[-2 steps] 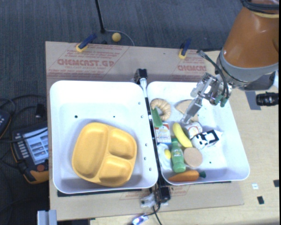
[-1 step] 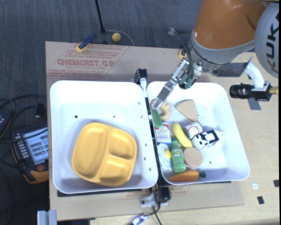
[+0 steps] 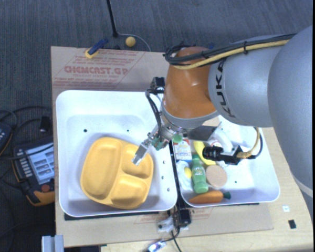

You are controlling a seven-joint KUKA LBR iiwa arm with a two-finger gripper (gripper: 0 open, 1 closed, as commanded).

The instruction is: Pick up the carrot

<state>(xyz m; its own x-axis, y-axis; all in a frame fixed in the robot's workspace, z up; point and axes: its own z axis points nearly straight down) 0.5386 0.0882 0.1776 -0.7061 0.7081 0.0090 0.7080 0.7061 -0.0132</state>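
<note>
The carrot (image 3: 206, 197) lies at the lower edge of the right bin (image 3: 268, 190), hard against its front wall, just below a green bottle (image 3: 199, 175). We judge it light, stiff and smooth; best gripped across its middle. Wall and bottle leave little room. Our end effector (image 3: 142, 154) hangs over the yellow tray (image 3: 115, 175) in the left bin; we cannot tell its opening.

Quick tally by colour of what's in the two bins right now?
Yellow: 2, tray in the left bin, a small item in the right bin
Green: 1, bottle
Orange: 1, carrot
Tan: 1, disc
Total: 5 that I can tell apart; more lies under the arm.
</note>
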